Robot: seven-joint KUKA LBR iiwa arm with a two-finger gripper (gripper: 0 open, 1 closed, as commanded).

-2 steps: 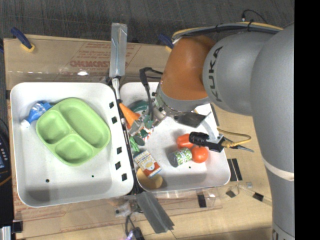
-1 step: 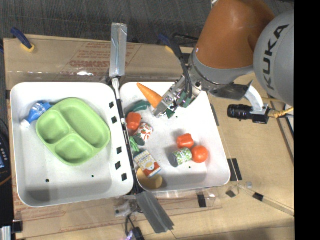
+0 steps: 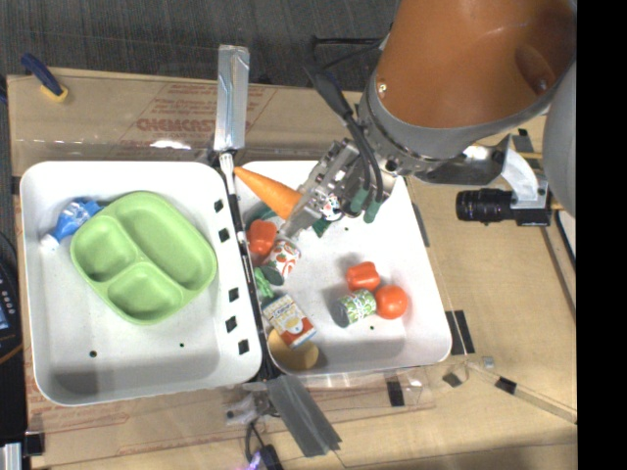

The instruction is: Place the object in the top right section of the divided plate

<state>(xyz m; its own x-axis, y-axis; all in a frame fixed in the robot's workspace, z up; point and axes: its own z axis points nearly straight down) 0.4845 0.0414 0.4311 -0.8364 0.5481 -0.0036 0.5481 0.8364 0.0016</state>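
Gripper (image 3: 294,225) low over right bin (image 3: 416,292), seemingly touching small can (image 3: 284,259); grip state unclear, arm hides wrist

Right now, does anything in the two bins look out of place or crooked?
Yes. The green divided plate sits askew in the left bin, turned at a slant to its walls, with a blue object wedged partly under its upper left rim. In the right bin, the carrot lies against the divider, near the gripper.
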